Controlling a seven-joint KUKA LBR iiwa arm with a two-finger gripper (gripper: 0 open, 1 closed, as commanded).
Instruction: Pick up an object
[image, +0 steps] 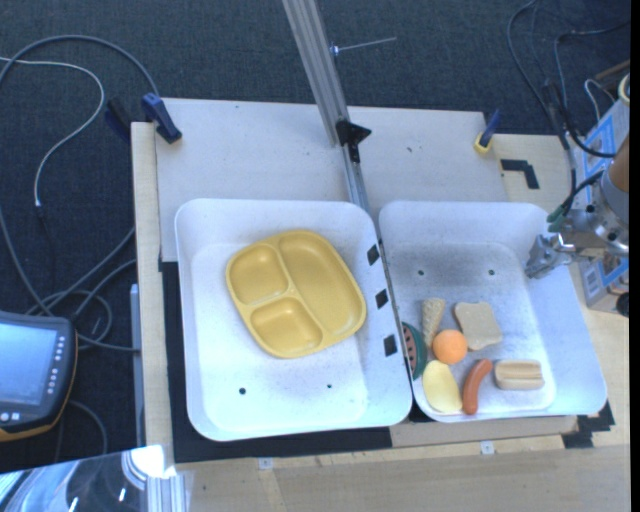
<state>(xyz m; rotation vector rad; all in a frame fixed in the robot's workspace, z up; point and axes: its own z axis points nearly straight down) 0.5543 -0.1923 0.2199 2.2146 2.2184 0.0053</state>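
a: where's the gripper (540, 255)?

b: at the right bin's (500, 225) far right rim, well apart from the food; whether it's spread or pressed together i cannot tell, it's too small and blurred; nothing shows in it.

a: and the things to pick?

b: bunched in the near corner of the right bin; an orange (450, 346), a toast slice (478, 325), a sausage (476, 384), a lemon-yellow piece (441, 387), a cone (432, 317), a tan block (518, 375); the yellow plate (294, 293) lies alone in the left bin (215, 400).

a: how would they handle?

b: toy food by the look, so i'd guess light, stiff, a bit slick; the orange could roll off the pinch; the block seems easiest, flat-sided, with bare floor on its far and right sides; take it across its short width.
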